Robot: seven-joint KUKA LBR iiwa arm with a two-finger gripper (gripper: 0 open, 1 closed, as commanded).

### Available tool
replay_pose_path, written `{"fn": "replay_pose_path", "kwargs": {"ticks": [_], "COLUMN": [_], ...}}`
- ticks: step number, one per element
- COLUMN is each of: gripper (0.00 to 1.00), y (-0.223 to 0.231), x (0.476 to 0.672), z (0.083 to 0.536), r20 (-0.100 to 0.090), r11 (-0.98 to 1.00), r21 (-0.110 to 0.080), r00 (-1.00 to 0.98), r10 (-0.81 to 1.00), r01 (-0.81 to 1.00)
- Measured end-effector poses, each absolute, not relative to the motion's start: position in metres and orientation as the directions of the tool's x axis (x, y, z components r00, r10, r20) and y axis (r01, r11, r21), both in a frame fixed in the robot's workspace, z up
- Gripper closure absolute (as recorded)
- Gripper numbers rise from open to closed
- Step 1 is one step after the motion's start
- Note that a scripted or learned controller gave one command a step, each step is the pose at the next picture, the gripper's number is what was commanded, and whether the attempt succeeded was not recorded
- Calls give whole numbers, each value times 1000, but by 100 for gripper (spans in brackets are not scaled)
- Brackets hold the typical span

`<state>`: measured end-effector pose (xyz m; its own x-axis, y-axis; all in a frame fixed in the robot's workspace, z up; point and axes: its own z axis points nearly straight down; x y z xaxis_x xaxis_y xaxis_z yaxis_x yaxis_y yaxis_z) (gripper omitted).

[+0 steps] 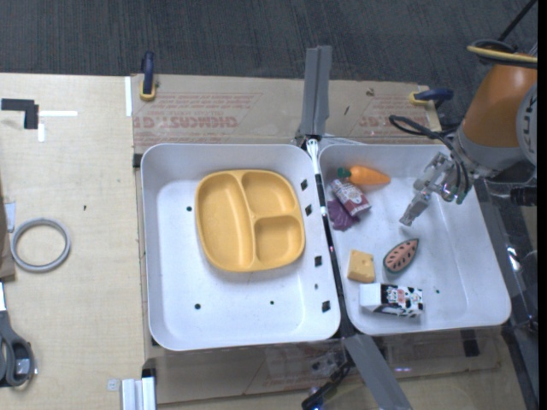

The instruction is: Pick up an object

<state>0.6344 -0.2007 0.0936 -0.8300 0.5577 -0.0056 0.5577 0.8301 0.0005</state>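
My gripper [414, 205] hangs over the upper right part of the right bin [479, 289], open, with nothing between its fingers. Below it and a little left lies a watermelon-slice toy [400, 255]. An orange carrot [368, 176] sits near the bin's top left, with a purple snack packet [346, 203] just beneath it. A yellow cheese wedge [361, 266] and a small cow-print carton [391, 299] rest toward the bin's front. None of these touches the gripper.
The left bin [171, 306] holds a yellow divided plate [249, 219]. A grey divider post [316, 92] stands between the bins at the back. On the bench to the left lie a roll of tape [38, 244] and scissors [15, 357].
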Motion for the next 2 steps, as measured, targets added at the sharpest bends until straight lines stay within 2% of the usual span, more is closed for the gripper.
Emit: {"fn": "replay_pose_path", "kwargs": {"ticks": [1, 2], "gripper": [0, 100], "y": [-159, -158], "x": [563, 563], "z": [96, 105], "r20": [-1, -3], "r11": [615, 618], "r21": [0, 0], "r00": [-615, -618], "r10": [788, 786], "r01": [788, 786]}}
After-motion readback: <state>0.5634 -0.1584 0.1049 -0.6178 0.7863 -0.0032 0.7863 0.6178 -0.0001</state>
